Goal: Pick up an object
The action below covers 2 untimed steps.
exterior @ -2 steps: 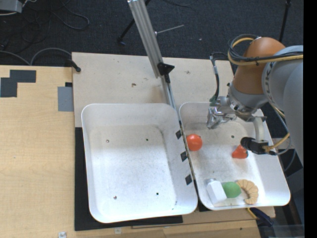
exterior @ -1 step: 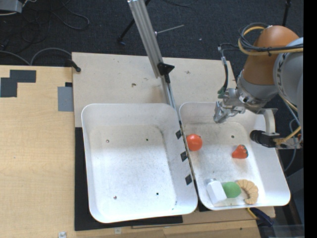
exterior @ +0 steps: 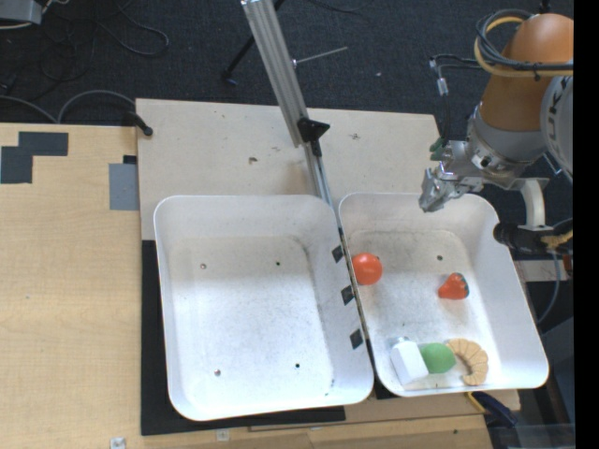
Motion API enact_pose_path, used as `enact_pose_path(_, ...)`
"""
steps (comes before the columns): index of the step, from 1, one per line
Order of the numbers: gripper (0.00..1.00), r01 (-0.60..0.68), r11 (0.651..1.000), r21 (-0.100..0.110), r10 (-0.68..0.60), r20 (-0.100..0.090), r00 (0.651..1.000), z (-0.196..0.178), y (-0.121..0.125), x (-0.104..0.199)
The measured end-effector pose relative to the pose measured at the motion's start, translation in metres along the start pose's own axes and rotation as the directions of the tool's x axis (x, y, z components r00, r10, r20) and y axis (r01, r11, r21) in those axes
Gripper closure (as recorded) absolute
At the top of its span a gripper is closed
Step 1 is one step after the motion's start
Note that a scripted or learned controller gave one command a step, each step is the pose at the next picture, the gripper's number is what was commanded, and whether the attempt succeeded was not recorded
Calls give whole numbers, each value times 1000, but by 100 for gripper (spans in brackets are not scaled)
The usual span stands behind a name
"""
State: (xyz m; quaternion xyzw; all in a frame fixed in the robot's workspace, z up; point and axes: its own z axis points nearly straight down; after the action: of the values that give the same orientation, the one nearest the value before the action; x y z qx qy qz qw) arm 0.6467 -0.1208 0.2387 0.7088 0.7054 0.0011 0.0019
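You are at the approach step: the end effector [exterior: 436, 196] hangs over the far rim of the right bin [exterior: 524, 325], carrying nothing, and you cannot tell how its tips stand. Next, pick a target, perhaps the orange ball [exterior: 368, 269] by the divider or the red piece [exterior: 454, 287] mid-bin, and descend. The near-corner cluster is hard to separate.

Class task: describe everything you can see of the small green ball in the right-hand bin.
The small round green ball looks smooth and matte, perhaps foam or plastic. It lies near the front wall of the right shallow white bin, wedged between a small white rectangular block on one side and a curved tan pastry-like piece on the other, apparently touching both.
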Motion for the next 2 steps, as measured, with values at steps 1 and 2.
enact_pose_path(1, 100, 8, 1000, 9, -8, -3, 1000, 6, -17, 45)
enact_pose_path(2, 100, 9, 1000, 8, -9, -4, 1000, -1, -44, 96)
